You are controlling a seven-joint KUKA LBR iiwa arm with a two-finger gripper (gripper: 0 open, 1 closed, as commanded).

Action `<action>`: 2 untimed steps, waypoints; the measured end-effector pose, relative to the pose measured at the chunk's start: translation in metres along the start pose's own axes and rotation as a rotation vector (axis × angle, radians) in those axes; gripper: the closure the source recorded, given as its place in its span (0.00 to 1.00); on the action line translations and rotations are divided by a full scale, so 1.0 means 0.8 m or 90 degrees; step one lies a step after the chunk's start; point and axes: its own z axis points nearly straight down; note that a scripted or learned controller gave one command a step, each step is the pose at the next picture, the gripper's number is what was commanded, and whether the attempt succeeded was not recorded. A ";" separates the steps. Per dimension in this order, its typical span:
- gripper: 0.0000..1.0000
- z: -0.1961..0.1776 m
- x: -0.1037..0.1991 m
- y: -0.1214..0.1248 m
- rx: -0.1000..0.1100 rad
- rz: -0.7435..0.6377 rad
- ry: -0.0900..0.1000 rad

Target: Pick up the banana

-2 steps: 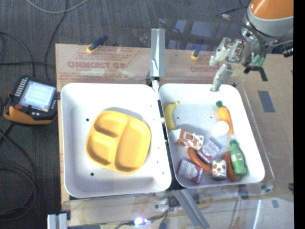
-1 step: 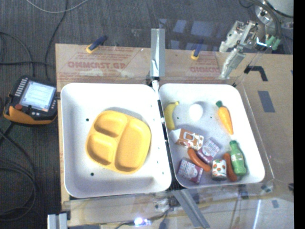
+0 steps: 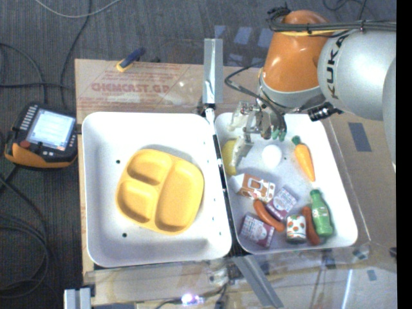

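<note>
Reaching in from the right, arm (image 3: 347, 56) hanging over the right bin (image 3: 341, 192). Lying well left of gripper (image 3: 257, 131), yellow tray (image 3: 161, 190) in the left bin (image 3: 96, 172). Sitting just below-left of gripper, banana (image 3: 228, 156), by the bin's left wall. Resting just right, carrot (image 3: 304, 161). Gripper state: cannot tell.

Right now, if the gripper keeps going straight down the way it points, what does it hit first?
Probably the banana, lying along the right bin's left wall just below the gripper. Depth is hard to judge from above; the white egg sits close beside that line.
</note>
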 end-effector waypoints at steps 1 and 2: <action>0.00 -0.052 0.082 -0.139 0.001 -0.065 -0.001; 0.00 -0.001 0.004 -0.060 -0.002 -0.264 -0.002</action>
